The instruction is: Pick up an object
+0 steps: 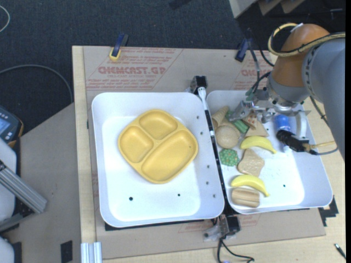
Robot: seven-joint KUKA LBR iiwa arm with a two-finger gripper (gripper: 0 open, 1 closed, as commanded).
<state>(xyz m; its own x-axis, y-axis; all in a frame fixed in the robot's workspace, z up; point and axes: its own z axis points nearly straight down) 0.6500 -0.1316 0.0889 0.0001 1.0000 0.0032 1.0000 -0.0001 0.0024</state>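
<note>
While the left bin (pixel 104 163) holds a yellow divided plate (pixel 158 145), the right bin (pixel 307 174) holds two bananas (pixel 258 143), mixed toy foods and the gripper (pixel 253 113), grip state indiscernible.

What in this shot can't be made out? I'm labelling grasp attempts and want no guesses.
- Gripper, camera view: fingertips lost in clutter under the wrist; open or shut unclear.
- Green item: partly covered, too small to identify.
- Right bin: upper part hidden by the arm.
</note>
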